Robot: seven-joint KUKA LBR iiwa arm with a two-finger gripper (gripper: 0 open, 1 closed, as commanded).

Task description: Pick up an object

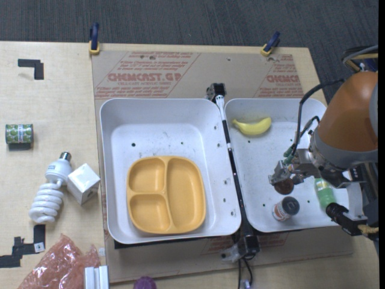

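Orange-banded arm [355, 119] is reaching into rt bin [258, 155], claw [283, 176] hovering above a small dark-capped bottle [284, 209]. Claw state: cannot tell. Banana [252, 126] is lying near bin's far edge.

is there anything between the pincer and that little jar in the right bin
Nothing visible does. The pincer hangs low over the right bin, and the jar lies just below it in the view with bare bin floor between them. The banana is well off near the far wall.
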